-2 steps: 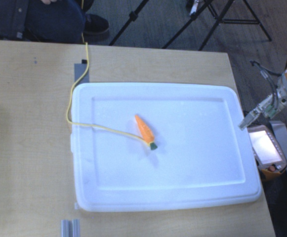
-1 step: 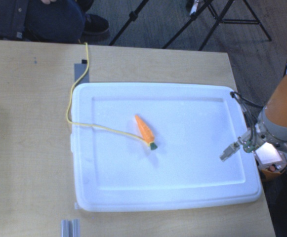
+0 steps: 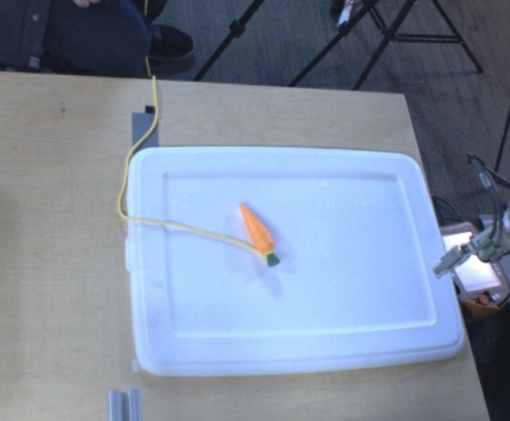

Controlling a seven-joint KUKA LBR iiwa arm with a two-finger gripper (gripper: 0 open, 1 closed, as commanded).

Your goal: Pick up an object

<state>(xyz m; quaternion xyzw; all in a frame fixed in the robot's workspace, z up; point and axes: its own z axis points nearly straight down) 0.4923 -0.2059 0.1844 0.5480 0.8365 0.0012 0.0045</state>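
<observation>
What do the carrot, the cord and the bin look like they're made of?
Carrot: probably matte plastic or foam, flat even orange with a green end. Cord: thin yellow, bends freely, likely string or coated wire. Bin: smooth white plastic, rounded moulded rim, faint sheen.

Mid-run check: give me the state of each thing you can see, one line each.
Small orange toy carrot with green tip: lying flat mid-bin, not gripped.
Thin yellow cord: slack, draped over the rim, end at the carrot.
Shallow white plastic bin: flat on the bench.
Two-finger gripper: outside the bin's right edge.

orange toy carrot | green stub end | lying flat, diagonal | middle of white bin
</observation>
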